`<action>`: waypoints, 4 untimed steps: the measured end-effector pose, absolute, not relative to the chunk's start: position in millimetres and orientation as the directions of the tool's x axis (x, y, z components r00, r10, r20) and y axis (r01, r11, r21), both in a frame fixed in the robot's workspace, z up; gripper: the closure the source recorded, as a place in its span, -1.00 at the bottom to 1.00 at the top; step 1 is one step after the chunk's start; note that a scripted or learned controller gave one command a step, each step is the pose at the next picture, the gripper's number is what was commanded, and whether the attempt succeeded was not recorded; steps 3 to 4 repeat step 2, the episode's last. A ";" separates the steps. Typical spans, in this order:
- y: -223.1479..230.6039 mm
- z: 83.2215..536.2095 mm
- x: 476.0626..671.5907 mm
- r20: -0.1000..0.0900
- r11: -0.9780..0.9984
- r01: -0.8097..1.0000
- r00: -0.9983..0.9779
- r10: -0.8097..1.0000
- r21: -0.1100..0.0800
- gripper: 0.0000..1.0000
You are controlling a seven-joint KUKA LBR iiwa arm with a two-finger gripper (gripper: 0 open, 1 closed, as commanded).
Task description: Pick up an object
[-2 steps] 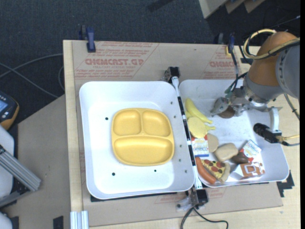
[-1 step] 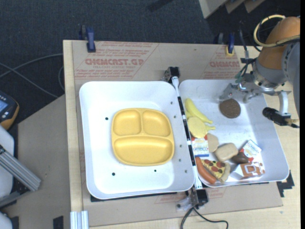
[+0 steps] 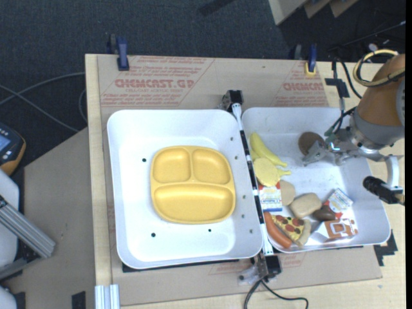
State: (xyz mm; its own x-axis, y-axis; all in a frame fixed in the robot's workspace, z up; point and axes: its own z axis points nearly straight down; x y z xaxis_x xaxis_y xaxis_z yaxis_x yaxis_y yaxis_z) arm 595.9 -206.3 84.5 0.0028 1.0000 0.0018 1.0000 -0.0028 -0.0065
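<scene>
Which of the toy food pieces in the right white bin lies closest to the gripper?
The round brown piece, alone at the bin's far side beside the gripper. The yellow banana, tan bread roll and pizza slice lie farther off.

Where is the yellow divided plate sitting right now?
The yellow divided plate lies flat near the middle of the left white bin in the camera view, across the divider from the toy food pile in the right bin.
</scene>
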 end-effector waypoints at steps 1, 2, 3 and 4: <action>-214.5 83.9 481.2 0.001 -0.007 1.000 0.007 1.000 -0.009 -1.00; -144.2 182.8 583.4 -0.002 0.012 1.000 -0.012 1.000 0.018 -1.00; -144.2 182.8 583.4 -0.002 0.012 1.000 -0.012 1.000 0.018 -1.00; -144.2 182.8 583.4 -0.002 0.012 1.000 -0.012 1.000 0.018 -1.00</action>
